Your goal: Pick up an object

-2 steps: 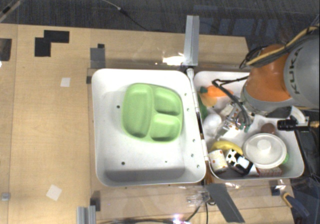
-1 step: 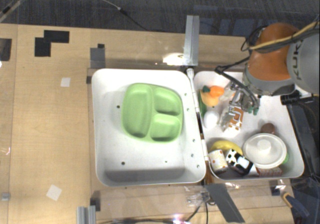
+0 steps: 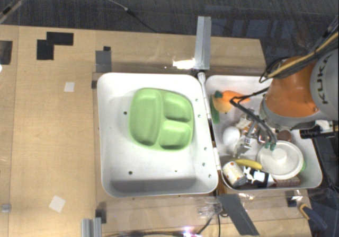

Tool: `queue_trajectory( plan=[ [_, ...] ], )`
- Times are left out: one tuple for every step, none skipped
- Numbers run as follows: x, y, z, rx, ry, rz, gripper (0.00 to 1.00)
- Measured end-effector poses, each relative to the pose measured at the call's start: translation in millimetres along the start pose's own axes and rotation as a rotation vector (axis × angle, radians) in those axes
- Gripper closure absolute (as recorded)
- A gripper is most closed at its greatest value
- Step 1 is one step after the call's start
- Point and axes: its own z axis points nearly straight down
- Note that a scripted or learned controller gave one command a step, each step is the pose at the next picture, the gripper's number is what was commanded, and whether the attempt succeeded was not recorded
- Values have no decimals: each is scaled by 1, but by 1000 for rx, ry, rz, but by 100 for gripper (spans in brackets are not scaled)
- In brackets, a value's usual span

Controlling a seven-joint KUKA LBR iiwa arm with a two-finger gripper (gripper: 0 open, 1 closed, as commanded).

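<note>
The gripper (image 3: 248, 138) hangs low in the right bin (image 3: 317, 175) by a white ball (image 3: 231, 135). I cannot tell its grip. It should go slow and straight.

Robot lab: wooden bench (image 3: 47, 140), two white bins (image 3: 114, 177), cabled arm (image 3: 296, 93)

The gripper (image 3: 253, 134) sits hemmed in: white ball (image 3: 231, 135) just left, white bowl (image 3: 281, 158) just right, banana (image 3: 248, 163) below. Far left, the left bin (image 3: 114, 140) offers room around its green tray (image 3: 160, 118).
</note>
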Motion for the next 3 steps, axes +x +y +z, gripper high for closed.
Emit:
queue_trajectory(
  plan=[
    [-83,25,4,4,16,-57,0],
    [-32,19,1,1,4,83,0],
    [-6,16,0,0,-1,131,0]
  ],
)
